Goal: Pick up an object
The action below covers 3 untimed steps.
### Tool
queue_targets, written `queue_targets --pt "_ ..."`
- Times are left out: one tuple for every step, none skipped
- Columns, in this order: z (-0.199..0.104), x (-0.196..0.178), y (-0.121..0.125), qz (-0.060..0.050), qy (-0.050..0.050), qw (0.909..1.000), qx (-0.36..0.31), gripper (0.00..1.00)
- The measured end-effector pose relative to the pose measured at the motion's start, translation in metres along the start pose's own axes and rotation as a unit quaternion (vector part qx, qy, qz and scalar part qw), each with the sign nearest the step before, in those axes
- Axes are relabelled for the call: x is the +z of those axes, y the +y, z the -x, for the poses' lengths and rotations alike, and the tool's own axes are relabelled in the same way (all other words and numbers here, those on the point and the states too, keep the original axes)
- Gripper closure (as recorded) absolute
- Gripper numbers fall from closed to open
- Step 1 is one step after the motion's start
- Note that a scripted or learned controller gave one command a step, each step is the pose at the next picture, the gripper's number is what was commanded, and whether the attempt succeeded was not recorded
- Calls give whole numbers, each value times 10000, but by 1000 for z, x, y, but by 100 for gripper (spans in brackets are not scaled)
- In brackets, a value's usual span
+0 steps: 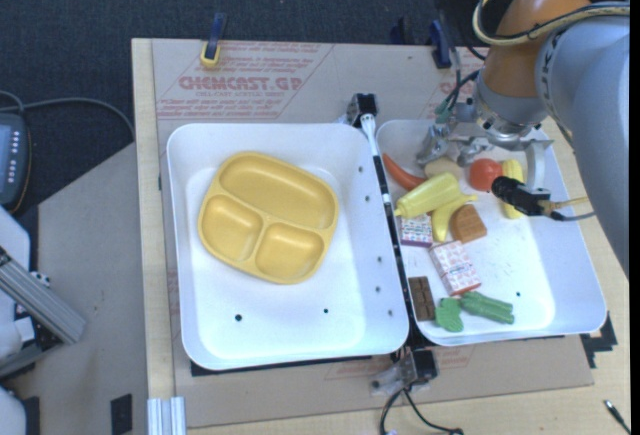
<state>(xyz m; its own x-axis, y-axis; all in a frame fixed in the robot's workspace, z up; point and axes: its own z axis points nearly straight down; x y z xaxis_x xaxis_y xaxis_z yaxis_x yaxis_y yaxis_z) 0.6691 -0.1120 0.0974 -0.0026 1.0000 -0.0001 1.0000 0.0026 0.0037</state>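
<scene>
My gripper (449, 147) hangs over the far end of the right bin (570, 263), under the grey arm with its orange band. Just below it lie a red-orange curved piece (401, 171), a yellow corn-like toy (430, 194) and a red tomato (484, 173). A small yellow piece (512, 175) shows right of the tomato. Nearer the front are a brown bread-like piece (466, 222), two pink-and-white packets (416, 230) (455, 268), a brown chocolate bar (422, 297) and a green toy (478, 309).
The left bin (190, 253) holds a yellow divided plate (267, 217). A black-and-white rail (383, 213) marks where the two bins meet. Both bins sit on a cardboard sheet (240, 78) held by clamps at its far edge.
</scene>
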Motion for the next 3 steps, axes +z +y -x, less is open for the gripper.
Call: queue_targets --pt "2 -64 7 28 -9 10000 8 100" --pt "9 -112 11 25 -11 10000 10 100" --pt "9 -129 12 9 -5 10000 9 100"
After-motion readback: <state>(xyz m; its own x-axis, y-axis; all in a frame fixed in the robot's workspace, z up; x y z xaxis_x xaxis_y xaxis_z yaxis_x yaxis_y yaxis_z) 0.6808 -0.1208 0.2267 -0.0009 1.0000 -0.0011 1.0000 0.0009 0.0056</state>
